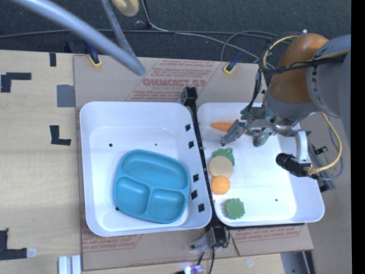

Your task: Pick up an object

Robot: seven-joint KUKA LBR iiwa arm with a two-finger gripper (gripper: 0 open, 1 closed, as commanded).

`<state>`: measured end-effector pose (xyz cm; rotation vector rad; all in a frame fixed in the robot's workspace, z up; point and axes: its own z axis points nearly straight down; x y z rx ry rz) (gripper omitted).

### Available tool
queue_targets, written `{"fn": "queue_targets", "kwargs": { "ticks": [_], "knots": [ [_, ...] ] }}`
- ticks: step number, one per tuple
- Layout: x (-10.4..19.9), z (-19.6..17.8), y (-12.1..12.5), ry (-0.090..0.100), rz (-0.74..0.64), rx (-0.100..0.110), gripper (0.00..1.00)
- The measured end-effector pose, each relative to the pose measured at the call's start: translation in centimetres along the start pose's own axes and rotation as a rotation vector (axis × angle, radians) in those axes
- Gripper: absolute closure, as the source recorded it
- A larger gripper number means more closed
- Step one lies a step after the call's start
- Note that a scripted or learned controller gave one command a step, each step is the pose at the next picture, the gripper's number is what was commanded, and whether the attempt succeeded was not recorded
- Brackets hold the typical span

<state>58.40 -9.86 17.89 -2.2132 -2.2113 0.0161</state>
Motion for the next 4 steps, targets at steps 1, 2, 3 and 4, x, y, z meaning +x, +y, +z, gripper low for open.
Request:
{"fn": "queue_targets", "kwargs": {
  "ticks": [1, 2, 3, 4],
  "knots": [
    [0.0, -0.9, 0.3, -0.002, -0.003, -0.015, 0.0],
    [0.5, 4.0, 1.0, -0.002, -0.003, -0.011, 0.0],
    [0.6, 9.3, 1.0, -0.003, -0.002, -0.012, 0.0],
    [0.6, 8.1, 1.0, -0.002, -0.004, -0.013, 1.0]
  ]
}}
